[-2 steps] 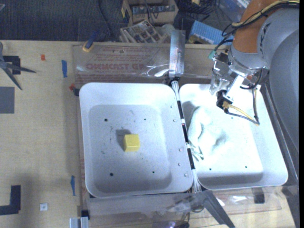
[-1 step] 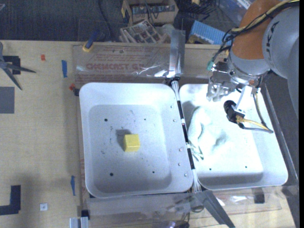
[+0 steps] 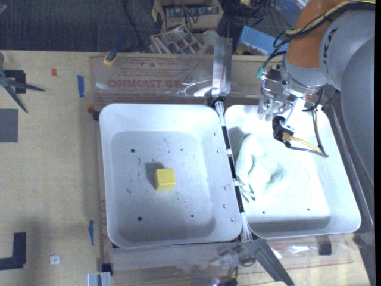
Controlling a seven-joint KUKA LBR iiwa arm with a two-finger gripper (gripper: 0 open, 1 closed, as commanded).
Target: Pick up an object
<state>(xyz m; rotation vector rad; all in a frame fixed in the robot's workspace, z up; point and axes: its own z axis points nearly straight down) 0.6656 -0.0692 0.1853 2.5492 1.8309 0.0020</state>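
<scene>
Two white bins sat side by side: left bin (image 3: 113,159), right bin (image 3: 339,207). Blue tape strip (image 3: 80,86) lay on the wooden bench (image 3: 47,177).

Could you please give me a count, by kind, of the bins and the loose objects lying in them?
White bins: 2, the left bin and the right bin.
Yellow blocks: 1, the yellow block on the left bin's floor.
Pale crumpled items: 1, the whitish item in the right bin; its kind is unclear.
Total: 4.
</scene>
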